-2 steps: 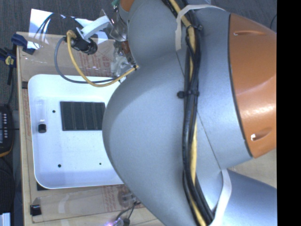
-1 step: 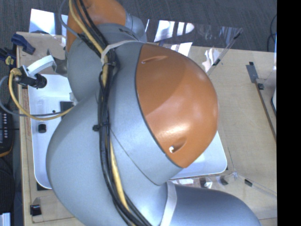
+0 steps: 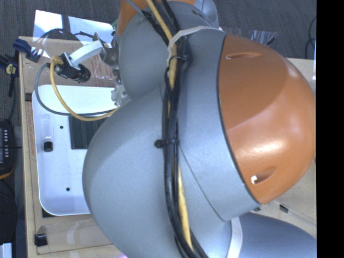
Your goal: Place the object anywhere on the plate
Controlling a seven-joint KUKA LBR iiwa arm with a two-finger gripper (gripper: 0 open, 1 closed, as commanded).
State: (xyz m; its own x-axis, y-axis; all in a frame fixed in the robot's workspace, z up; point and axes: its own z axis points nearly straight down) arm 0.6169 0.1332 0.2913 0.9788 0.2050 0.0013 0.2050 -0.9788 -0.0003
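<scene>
Across most of the view we logged the grey arm (image 3: 134,165) with its orange band (image 3: 263,117). At the far end of the white bin (image 3: 54,187), the gripper (image 3: 116,79); how wide it stood we could not tell. On that bin's floor, one small dark item (image 3: 47,145). Where the object lay, we could not tell.

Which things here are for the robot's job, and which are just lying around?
For the job: gripper; white bin; small dark thing on the bin floor, maybe the object.
Just lying about: blue clamp at the bench corner; papers; black device at the left edge.
</scene>
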